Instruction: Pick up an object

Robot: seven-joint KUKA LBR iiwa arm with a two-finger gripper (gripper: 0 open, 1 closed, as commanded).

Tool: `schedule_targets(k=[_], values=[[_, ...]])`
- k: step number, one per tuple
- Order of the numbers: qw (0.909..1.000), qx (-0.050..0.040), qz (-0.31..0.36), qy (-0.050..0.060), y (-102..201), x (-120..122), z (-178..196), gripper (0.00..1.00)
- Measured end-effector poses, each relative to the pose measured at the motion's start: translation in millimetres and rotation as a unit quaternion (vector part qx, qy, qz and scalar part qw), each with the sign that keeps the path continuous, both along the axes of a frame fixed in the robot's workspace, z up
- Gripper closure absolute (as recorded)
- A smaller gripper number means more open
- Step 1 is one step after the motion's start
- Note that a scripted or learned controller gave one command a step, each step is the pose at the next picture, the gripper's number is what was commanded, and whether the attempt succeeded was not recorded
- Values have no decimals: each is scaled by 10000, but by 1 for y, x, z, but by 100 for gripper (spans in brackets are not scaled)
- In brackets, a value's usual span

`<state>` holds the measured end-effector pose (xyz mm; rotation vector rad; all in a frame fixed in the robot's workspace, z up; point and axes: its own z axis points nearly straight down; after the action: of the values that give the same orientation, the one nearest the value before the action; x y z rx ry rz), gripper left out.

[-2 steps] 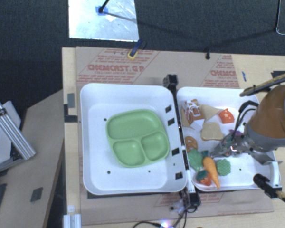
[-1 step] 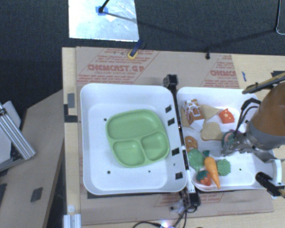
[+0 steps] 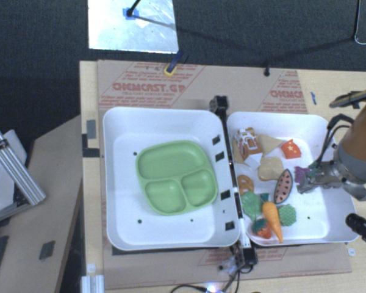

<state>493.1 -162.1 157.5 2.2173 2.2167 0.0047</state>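
Camera view: the fingers (image 3: 304,182) are hovering low in the right bin (image 3: 314,224), near its right wall; how far apart the tips are sitting cannot be told, and nothing is showing between them. Toy food is lying just left of the fingers: one watermelon slice (image 3: 283,186) nearly touching, one carrot (image 3: 272,220), one pretzel (image 3: 245,183), one red piece (image 3: 291,148). Bare bin floor is lying open below the fingers. One green divided tray (image 3: 175,177) is sitting well left, in the left bin (image 3: 119,163), both on the worktop (image 3: 91,90).
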Motion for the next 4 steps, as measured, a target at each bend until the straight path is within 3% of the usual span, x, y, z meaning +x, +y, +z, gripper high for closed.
schedule_targets(k=[1,2,4], values=[[10000,-2,26,-12,1,7,63,100],[10000,6,22,15,1,9,67,100],[10000,23,51,27,106,28,50,100]])
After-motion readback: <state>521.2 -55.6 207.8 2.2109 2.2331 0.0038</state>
